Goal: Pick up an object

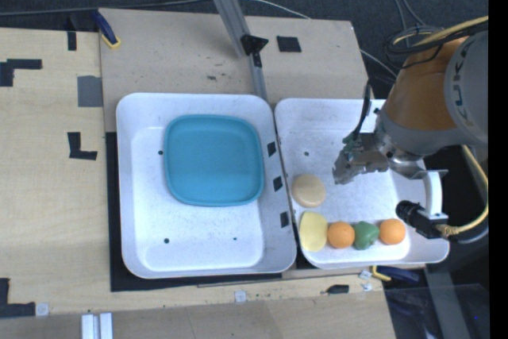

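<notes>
The big grey arm with its orange band reached in from the right, over the right-hand shallow white bin. Beside it sat the left-hand white bin, carrying a square turquoise plastic plate. Down at the working end, the dark two-finger gripper hung above bare bin floor, and from this slant whether it stood open or closed could not be told.

The nearest candidate was the pale beige rounded lump, lying just left of and below the gripper, close but apart. Along the bin's near edge ran a row: a yellow rounded piece, a small orange ball, a little green object and a second orange ball.

My read: the approach was not yet done. To do it well, the gripper should centre over the beige lump, which stands alone, and descend straight; the crowded row invites nudging neighbours.
</notes>
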Available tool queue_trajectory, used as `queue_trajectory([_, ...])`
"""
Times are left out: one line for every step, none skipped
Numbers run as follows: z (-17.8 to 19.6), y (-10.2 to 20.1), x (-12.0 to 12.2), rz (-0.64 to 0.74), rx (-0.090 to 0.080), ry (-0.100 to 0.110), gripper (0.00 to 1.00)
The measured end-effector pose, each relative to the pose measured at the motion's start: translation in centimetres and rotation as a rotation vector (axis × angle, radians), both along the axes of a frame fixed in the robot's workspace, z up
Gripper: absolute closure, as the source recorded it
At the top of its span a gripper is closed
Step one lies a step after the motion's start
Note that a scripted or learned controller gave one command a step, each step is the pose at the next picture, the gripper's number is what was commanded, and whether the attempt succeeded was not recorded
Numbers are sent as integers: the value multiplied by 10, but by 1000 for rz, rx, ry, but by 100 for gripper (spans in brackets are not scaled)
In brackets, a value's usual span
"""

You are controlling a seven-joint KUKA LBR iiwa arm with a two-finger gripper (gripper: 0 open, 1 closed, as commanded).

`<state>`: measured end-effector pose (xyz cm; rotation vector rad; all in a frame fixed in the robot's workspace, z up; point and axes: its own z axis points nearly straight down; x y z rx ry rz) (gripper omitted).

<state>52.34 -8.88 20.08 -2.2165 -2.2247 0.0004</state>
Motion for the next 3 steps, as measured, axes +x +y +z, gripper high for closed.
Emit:
queue_trajectory([-5, 50, -7, 1, 0, 0, 100])
queue_trajectory([1, 105, -22, 2, 1, 0, 100])
queue_trajectory([6, 148, -21, 1, 0, 0, 100])
